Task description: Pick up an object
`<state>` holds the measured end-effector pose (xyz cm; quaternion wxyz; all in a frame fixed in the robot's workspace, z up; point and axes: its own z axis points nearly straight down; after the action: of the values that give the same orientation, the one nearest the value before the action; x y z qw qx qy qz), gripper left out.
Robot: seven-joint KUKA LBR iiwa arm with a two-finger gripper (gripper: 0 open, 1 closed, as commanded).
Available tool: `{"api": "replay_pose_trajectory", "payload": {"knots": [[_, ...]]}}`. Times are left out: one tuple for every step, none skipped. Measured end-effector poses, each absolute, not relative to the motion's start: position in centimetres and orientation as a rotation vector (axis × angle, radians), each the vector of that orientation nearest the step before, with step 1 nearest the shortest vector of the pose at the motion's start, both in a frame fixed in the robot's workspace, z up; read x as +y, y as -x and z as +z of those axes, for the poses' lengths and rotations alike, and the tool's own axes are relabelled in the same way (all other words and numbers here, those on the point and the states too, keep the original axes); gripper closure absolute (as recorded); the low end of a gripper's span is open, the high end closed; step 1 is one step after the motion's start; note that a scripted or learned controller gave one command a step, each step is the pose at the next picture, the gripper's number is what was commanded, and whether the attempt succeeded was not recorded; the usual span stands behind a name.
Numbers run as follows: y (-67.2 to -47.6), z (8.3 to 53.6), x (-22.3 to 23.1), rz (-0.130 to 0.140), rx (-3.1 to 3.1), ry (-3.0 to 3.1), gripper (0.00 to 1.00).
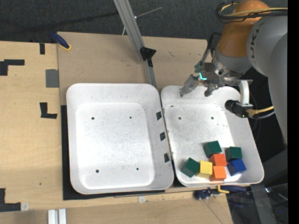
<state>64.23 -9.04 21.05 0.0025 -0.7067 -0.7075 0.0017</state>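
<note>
Blocks (216,161) clustered in right bin (187,120) — near corner, seemingly touching.

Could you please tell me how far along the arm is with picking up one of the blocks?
Nothing looks done yet: the blocks, including the yellow block and blue block, all sit clustered in the near corner of the right bin. In hand: the gripper is open with nothing between its fingers, over the bin's far edge, well away from the cluster. Left: move over a block, descend, close and lift.
</note>
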Motion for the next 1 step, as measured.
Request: {"api": "replay_pose_trajectory", "payload": {"knots": [[-64.33, 21.32, -9.05, 0.001, -2.223, 2.218, 0.0]]}}
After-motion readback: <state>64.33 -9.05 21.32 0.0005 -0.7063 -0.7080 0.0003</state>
